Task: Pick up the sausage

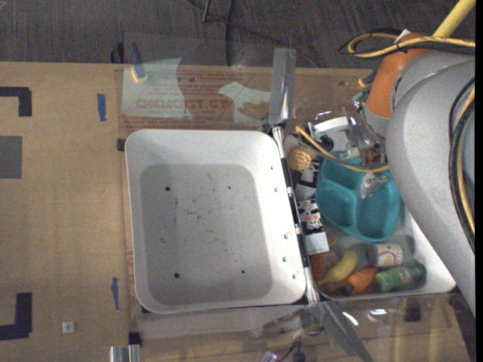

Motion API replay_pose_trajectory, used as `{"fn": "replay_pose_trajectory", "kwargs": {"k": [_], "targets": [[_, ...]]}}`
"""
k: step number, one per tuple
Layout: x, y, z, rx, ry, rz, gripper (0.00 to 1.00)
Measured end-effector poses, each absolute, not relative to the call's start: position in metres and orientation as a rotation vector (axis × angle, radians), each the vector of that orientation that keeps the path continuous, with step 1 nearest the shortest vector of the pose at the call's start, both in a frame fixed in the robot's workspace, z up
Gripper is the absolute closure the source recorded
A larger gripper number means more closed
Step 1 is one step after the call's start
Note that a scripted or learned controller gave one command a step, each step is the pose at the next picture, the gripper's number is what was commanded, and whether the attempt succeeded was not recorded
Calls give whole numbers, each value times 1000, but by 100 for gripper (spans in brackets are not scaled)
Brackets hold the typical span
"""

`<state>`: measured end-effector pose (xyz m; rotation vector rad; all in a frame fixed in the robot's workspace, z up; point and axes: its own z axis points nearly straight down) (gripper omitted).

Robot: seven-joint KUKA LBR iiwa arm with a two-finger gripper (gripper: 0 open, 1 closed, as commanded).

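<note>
**Camera view.** The grey arm (434, 164) stands highest over the bench and so nearest the lens. It covers the far side of the right bin (440, 276). Its orange band sits just above the wrist.

The gripper (361, 143) hangs over the top corner of the right bin among yellow cables. Whether it is released or clenched cannot be told, and nothing can be seen held in it.

Directly below the gripper in the picture, and close to it, lies a teal dish (355, 202). Beside the gripper, toward the wall that divides the bins, stands a small figure with a tan head (300, 158).

The task's thing is taken to be the short reddish piece, the sausage (318, 265). This identification is not certain, because little of it shows. It lies well apart from the gripper, beyond the teal dish, at the bin's opposite end, against the dividing wall. A banana (342, 265) touches it or lies just beside it. An orange piece (362, 279) and a green bottle (398, 277) lie farther along that end.

The left bin (143, 202) lies beyond the dividing wall from the gripper.

**Handling judgement.** The sausage is probably light, smooth and round. It is therefore liable to roll or slip. Take hold across its middle, with the jaws closing across its short axis. The wall and the banana leave little room on either side.
</note>
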<state>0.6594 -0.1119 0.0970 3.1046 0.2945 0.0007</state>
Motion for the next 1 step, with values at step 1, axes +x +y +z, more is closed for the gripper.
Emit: {"fn": "replay_pose_trajectory", "kwargs": {"k": [1], "targets": [[642, -136, 130, 3126, 316, -2, 0]]}}
